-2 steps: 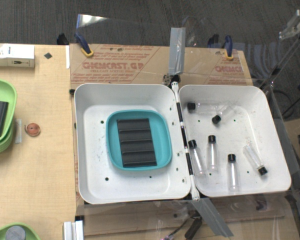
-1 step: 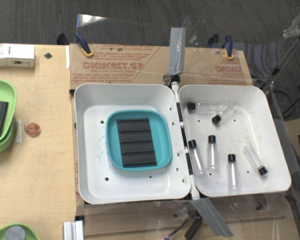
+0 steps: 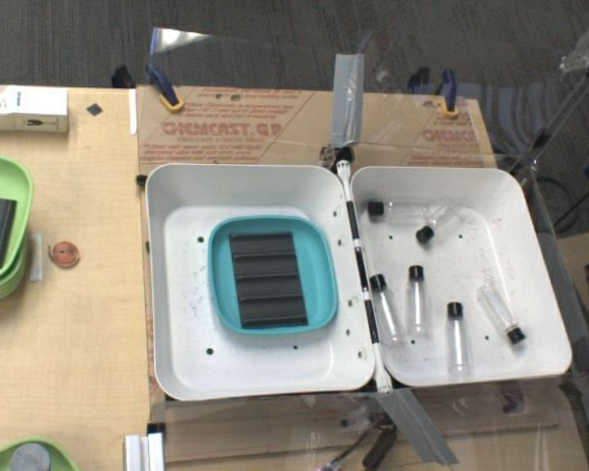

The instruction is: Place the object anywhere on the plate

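Inspector: The right bin (image 3: 530, 263) holds several clear vials with black caps. One vial (image 3: 415, 297) stands near the bin's centre, its long axis running twelve to six, cap at twelve. A second vial (image 3: 455, 337) lies just beside it toward four o'clock, on the same axis. A third vial (image 3: 501, 314) lies toward the three o'clock wall, tilted, cap toward five. Another vial (image 3: 383, 307) rests against the nine o'clock wall.

Clerk: And the target?

Inspector: The teal plate (image 3: 319, 263) sits in the left bin (image 3: 177, 292), at nine o'clock from the vials, with a dark ribbed insert (image 3: 267, 280) covering its middle. The two bins touch along the centre divider.

Clerk: The gripper's state?

Inspector: It cannot be told; no judgement on its grip or the arm's pose is possible here.

Clerk: The deciding relation?

Inspector: By judgement, the arm enters from three o'clock, so the tilted vial is the nearest candidate. Any vial must then travel toward nine o'clock, over the divider, to reach the plate. No vial lies on the plate yet.
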### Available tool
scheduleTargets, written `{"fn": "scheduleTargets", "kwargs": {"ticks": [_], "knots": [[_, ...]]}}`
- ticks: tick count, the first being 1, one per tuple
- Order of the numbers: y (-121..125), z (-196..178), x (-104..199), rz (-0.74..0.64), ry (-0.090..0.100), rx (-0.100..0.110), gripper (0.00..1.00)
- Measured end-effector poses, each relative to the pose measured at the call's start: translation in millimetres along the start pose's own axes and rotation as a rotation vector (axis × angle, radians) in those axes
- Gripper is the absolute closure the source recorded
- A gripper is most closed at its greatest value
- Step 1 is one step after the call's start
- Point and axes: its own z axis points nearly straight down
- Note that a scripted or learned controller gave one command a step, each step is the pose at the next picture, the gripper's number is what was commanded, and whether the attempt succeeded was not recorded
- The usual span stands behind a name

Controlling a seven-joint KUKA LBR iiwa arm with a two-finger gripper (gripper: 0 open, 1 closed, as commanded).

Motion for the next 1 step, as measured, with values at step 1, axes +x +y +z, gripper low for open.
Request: {"fn": "scheduleTargets", "kwargs": {"ticks": [1], "knots": [[-0.5, 4.6, 0.5, 0.133, 0.0, 0.001, 0.0]]}}
